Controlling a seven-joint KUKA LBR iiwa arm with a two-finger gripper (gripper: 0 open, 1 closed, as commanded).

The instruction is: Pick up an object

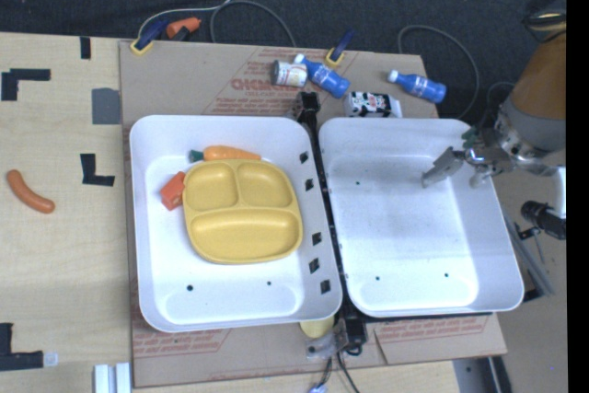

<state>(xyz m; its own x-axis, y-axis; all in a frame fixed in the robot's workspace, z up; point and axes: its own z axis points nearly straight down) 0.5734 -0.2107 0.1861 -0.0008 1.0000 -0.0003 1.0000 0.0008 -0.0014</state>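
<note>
The pincer (463, 167) is hovering with fingers spread, gripping nothing, above the right bin (414, 290). Well to its left, a yellow divided plate (243, 210) is lying in the left bin (156, 290) (a toy carrot (230, 154) is peeking out just behind the plate).

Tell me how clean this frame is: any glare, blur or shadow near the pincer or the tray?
Camera view: lighting is even and soft, with no strong glare on either bin. The pincer looks slightly blurred over the right bin. The yellow tray in the left bin is sharp, with only a faint shadow at its edge.
</note>
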